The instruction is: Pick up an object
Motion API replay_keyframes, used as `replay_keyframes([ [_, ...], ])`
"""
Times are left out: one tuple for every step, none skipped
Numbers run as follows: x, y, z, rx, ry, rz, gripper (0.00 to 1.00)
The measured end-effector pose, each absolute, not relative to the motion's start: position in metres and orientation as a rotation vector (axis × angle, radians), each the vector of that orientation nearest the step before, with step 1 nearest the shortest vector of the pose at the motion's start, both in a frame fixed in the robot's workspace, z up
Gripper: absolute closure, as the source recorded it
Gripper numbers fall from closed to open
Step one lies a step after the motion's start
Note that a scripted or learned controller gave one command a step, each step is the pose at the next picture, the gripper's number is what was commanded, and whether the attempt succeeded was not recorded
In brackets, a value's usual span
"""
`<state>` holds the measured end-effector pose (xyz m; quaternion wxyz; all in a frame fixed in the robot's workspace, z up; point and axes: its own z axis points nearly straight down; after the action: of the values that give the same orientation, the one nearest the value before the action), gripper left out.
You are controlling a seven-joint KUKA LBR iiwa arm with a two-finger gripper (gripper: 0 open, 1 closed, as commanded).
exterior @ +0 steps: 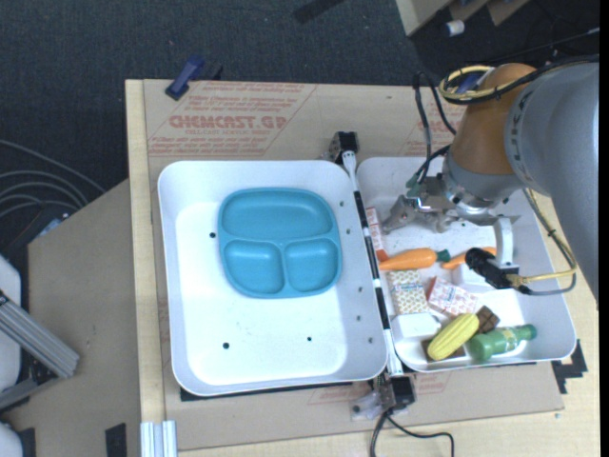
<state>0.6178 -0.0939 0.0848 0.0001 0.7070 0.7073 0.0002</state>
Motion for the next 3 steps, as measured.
replay_keyframes([
  [0.568,-0.093,0.084,2.224,2.222,-0.002,0.0],
  [0.608,-0.092,0.085,2.221,2.222,0.0,0.0],
  [0.666,-0.094,0.085,2.224,2.223,-0.002,0.0],
])
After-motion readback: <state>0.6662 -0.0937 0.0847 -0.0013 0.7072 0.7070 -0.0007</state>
